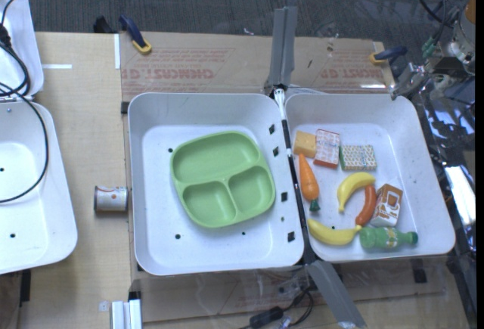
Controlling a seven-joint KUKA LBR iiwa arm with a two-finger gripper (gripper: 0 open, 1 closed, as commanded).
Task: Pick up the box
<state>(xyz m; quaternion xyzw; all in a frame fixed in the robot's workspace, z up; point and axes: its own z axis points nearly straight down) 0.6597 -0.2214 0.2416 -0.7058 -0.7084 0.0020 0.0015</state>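
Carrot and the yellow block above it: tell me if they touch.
Touching, as far as the camera view shows: the carrot's upper tip meets the lower edge of the yellow block in the right bin, with no gap of white floor between them.

The arm is sitting at the far right edge of the camera view, high above the bench, with dark cables looping around its metal wrist parts. Its gripper is too blurred to make out.
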